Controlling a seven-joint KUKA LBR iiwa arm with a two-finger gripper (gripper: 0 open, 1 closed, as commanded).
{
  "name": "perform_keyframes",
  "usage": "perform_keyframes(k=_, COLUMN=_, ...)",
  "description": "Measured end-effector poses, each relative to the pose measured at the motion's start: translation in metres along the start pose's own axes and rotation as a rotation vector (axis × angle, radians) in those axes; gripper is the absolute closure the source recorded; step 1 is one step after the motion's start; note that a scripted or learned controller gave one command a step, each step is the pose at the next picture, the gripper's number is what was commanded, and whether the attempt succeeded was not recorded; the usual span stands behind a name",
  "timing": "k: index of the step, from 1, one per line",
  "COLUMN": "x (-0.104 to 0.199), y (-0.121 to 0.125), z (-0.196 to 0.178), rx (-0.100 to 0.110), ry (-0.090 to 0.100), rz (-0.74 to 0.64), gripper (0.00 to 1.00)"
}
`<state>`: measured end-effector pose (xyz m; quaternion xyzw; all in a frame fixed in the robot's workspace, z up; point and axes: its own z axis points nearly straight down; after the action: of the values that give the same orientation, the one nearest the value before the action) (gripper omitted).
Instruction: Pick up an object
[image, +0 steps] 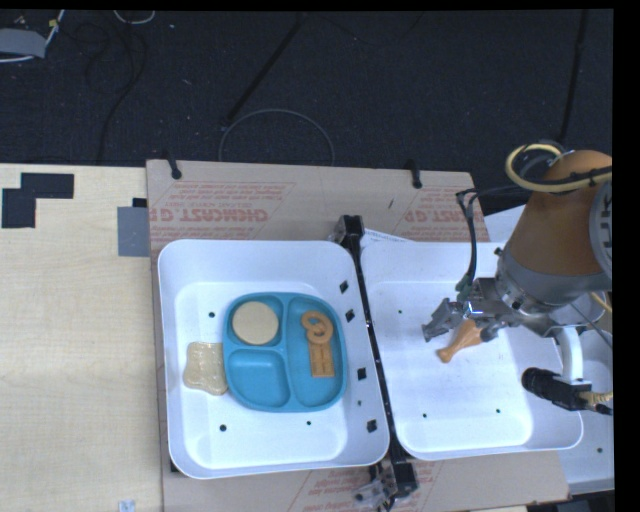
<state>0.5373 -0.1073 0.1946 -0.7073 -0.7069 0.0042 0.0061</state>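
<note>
The two-finger gripper is seen low over the right-hand shallow white bin, at the end of the grey arm with its orange band. Whether its fingers are spread or closed cannot be told, as the metal parts are too small and dark. A small orange-tan, peg-shaped object is seen directly at the gripper's tip, slanting down and away from it towards the bin floor; whether it is gripped or merely lies beneath cannot be made out. A black cylindrical part is seen below the wrist, near the bin's right side.

Beyond the black divider, well apart from the gripper on its far side, the left-hand white bin is found. A blue plastic tray with three compartments is laid in it. A round tan disc is placed in the tray's upper compartment farthest from the gripper, and an orange-brown key-shaped piece is placed in the long compartment nearest the gripper. A pale beige, rough-edged slab is set just beside the tray's far edge, touching it.
</note>
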Motion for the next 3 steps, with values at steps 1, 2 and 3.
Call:
perform_keyframes(k=1, x=0.0, y=0.002, z=-0.005, rx=-0.01, ry=-0.001, rz=-0.001, gripper=0.0)
perform_keyframes(k=2, x=0.002, y=0.0, z=0.039, rx=-0.006, ry=-0.001, rz=-0.001, gripper=0.0)
perform_keyframes(k=3, x=0.007, y=-0.003, z=0.083, rx=-0.006, ry=-0.001, rz=-0.001, gripper=0.0)
